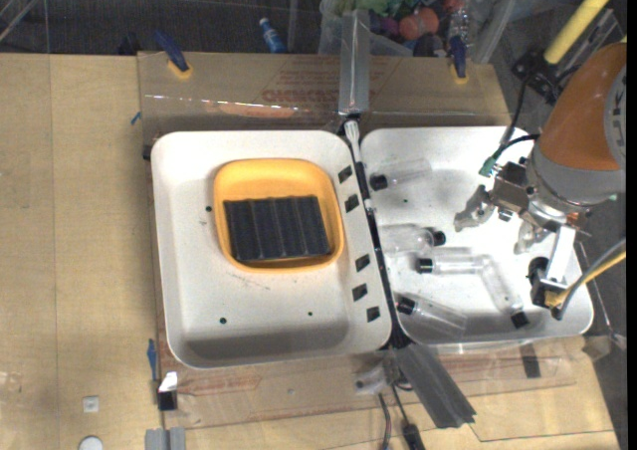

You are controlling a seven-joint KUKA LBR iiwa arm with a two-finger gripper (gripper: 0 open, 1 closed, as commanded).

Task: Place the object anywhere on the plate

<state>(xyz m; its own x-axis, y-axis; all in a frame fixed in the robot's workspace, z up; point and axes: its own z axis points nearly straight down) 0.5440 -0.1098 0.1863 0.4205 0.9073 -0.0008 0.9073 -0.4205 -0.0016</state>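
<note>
A grey KUKA arm [587,129] with a glossy orange band above its wrist reaches in from the right over the right-hand shallow white plastic bin [418,154], its two-finger metal gripper [520,221] hanging low above the bin's right half. The two fingers stand splayed apart, one angled toward the bin's middle and the other pointing down toward the front right corner, with nothing visible between them.

Several clear plastic tubes with small black caps [453,264] lie scattered on the smooth bin floor, their see-through walls hard to pick out against the white. One lies near the rear left of the bin, two sit close together around the middle, one rests along the front left by the divider, and another slants toward the front right corner, just beside the lower finger. Which tube, if any, touches the finger cannot be told.

In the left-hand shallow white bin [184,269] sits a rounded-square yellow-orange plastic plate [274,177] with a raised rim. A dark, ribbed rectangular slab [277,229] lies flat on the plate, covering most of its front half. The two bins meet at a central seam marked by a row of small black tabs [356,234], on a pale wooden bench [70,239]
</note>
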